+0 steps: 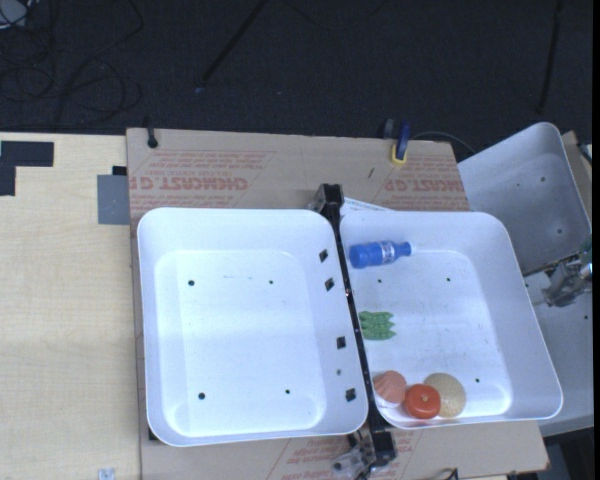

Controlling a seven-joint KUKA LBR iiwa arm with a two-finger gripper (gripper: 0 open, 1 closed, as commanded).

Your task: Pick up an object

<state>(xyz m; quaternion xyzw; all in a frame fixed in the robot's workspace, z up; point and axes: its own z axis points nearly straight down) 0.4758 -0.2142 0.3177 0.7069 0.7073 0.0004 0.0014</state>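
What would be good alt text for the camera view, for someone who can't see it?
Two shallow white plastic bins sit side by side on a cardboard-covered bench; the right bin holds a blue plastic bottle, a small green ridged item, a red round cap, a pinkish round piece and a tan round piece. The left bin lies beside it.

Peach disc (388, 385) was partly covered by the red round piece (422, 401), which also overlapped the tan round one (446, 393); couldn't tell what any of the three were. Green item (376, 325) was too small and blurred to identify. Blue bottle (379, 254) label was unreadable. Metal bracket (570, 280) at the right edge was cut off. Clamp (363, 458) at the bottom was cropped, detail blurred.
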